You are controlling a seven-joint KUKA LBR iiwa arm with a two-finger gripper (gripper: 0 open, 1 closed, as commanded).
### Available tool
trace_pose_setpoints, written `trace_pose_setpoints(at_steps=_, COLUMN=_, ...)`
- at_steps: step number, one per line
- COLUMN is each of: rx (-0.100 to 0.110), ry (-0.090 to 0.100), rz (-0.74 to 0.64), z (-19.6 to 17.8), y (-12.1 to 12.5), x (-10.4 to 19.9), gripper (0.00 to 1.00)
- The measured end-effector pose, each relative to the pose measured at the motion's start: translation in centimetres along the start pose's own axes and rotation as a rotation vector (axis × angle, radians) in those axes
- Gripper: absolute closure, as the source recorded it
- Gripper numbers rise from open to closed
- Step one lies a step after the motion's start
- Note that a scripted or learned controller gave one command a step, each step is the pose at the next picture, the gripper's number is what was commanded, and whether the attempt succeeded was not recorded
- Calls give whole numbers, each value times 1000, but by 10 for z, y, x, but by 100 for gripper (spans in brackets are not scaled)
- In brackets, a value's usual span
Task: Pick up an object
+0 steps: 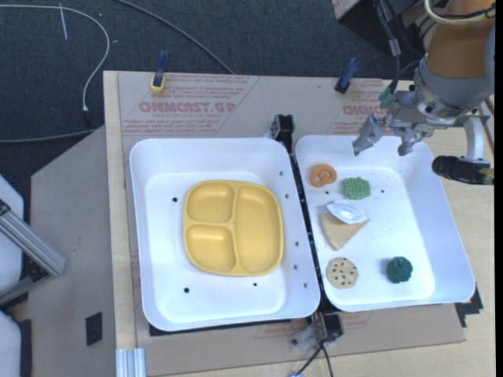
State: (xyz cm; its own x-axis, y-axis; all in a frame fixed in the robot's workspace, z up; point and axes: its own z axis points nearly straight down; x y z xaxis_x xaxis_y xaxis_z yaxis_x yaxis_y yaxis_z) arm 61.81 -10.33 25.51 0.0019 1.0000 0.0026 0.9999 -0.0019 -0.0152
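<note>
My gripper point(387, 140) hangs open over the far edge of the right bin point(448, 234), its two grey fingers spread apart with nothing between them. Below it in that bin lie an orange ring-shaped piece point(321, 175), a bumpy light green piece point(356, 188), a beige wedge point(338, 230) with a small white piece point(346, 212) on top, a round speckled cookie point(342, 272) and a dark green broccoli-like piece point(399, 269). The orange ring and light green piece are the nearest to the fingers.
The left bin point(153, 210) holds a yellow three-compartment plate point(233, 227). Black clamps point(281, 126) join the bins at the middle seam. Blue clips point(161, 61) point(346, 75) sit on the cardboard's far edge. A cable crosses the dark floor beyond.
</note>
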Motion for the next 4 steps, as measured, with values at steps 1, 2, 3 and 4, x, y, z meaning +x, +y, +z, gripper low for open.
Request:
trace_pose_setpoints(at_steps=1, rx=-14, ry=-1, rz=-3, z=-8, y=2, x=0, gripper=0)
trace_pose_setpoints(at_steps=2, rx=-10, ry=-1, rz=-2, z=44, y=-8, x=0, gripper=0)
trace_pose_setpoints(at_steps=3, rx=-7, ry=0, rz=-2, z=108, y=-10, x=1, gripper=0)
trace_pose_setpoints(at_steps=4, rx=-16, ry=-4, rz=-2, z=168, y=-10, x=0, gripper=0)
